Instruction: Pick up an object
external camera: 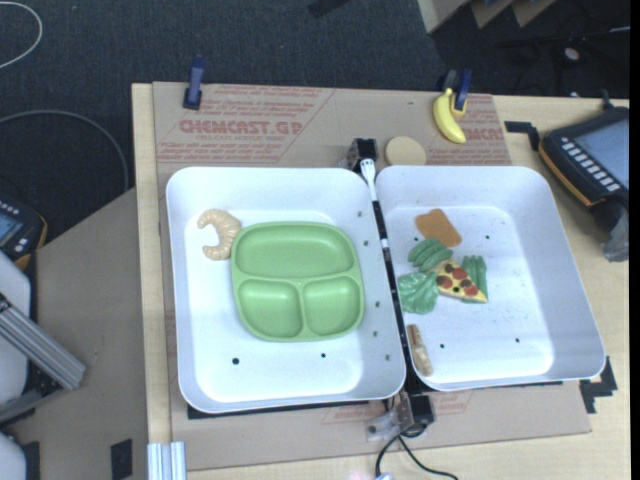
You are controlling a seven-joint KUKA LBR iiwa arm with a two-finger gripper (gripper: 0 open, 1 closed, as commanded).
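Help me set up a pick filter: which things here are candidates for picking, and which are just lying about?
Candidates, in the bins:
croissant
green divided plate
orange piece
green leafy pieces
pizza slice
tan stick

Lying about, outside the bins:
banana
tan round piece
blue clamp
handheld pendant

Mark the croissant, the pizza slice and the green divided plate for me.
croissant (pixel 219 233): camera view, left bin; point on the middle of its curved body.
pizza slice (pixel 460 282): camera view, right bin; point on its topped face.
green divided plate (pixel 296 251): camera view, left bin; point on its large upper compartment.
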